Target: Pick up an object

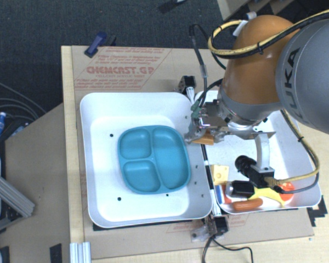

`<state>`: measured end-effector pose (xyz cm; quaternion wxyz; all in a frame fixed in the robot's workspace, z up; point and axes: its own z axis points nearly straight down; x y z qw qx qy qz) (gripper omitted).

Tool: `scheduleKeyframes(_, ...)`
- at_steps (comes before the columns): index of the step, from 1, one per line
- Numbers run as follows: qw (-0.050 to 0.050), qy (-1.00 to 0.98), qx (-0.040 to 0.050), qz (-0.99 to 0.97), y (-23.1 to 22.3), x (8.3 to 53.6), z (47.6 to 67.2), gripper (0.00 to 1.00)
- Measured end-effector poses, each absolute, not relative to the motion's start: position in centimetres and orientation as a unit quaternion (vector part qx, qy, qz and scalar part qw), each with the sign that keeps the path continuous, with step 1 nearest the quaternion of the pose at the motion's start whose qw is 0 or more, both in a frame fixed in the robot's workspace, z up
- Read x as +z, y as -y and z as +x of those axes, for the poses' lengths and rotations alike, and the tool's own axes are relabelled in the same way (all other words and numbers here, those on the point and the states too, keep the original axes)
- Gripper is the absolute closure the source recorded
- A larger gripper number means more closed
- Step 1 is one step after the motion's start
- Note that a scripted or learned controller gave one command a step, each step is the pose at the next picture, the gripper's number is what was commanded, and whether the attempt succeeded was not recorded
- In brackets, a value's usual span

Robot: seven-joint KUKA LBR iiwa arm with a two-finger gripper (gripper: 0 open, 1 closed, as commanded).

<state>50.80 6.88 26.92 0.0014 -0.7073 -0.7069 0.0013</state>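
**Camera view: arm over the seam between two bins**

Camera view is taken up on the right by the grey arm [312,75], smooth and rounded, with a glossy orange band [257,59] above the wrist and yellow cable looped over it. A plywood bench [71,147], printed with red lettering at its far end, carries two shallow white bins of smooth plastic with rounded corners.

The left bin [98,201] holds a teal plate [153,159], rounded and divided into three compartments, lying flat near the middle. The right bin [304,199] is largely covered by the arm, so that its front corner is the part seen well. There a small cluster of toy food is gathered: a pale yellow wedge with holes [221,173], a black block [242,189], a yellow curved piece [271,193], a reddish sausage shape [247,204] and a small red-orange piece [287,187], lying close together, some touching.

The gripper [204,131] is seen low at the seam between the bins, just beside the plate's right edge. A small orange-brown thing [206,140] sits at its tip, possibly held; the spot is too cluttered for that, or the state of the jaws, to be told.

A blue clip [95,44] lies at the bench's far left corner.
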Motion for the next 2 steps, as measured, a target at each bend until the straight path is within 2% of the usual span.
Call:
scheduleKeyframes(1,0.000,0.707,0.0005,-0.708,-2.2,25.6,52.9,1.00)
scheduleKeyframes(2,0.002,0.707,0.0013,-0.707,-8.7,26.2,47.9,1.00)
